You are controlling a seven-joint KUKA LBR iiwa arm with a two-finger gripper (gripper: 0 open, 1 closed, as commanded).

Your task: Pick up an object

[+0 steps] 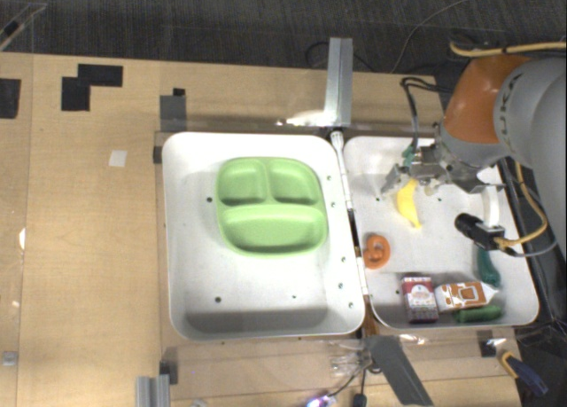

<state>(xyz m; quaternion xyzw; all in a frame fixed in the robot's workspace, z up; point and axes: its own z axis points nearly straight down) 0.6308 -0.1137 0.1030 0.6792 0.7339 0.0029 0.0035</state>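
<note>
Gripper (415, 176) low in right bin (523, 294), fingers spread, straddling top end of banana (408, 205); can't tell if they touch it. Banana lies on bin floor. Orange ring (376, 252) near divider; two small boxes (440, 297) and green item (479, 313) along front wall. Green divided tray (268, 204) in left bin (190, 246).

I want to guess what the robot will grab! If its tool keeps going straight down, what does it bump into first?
Most likely the yellow banana. The tool sits right over the banana's top end in the right bin, pointing down at it. From this slanted view I can't tell how high above it the tool is.
</note>
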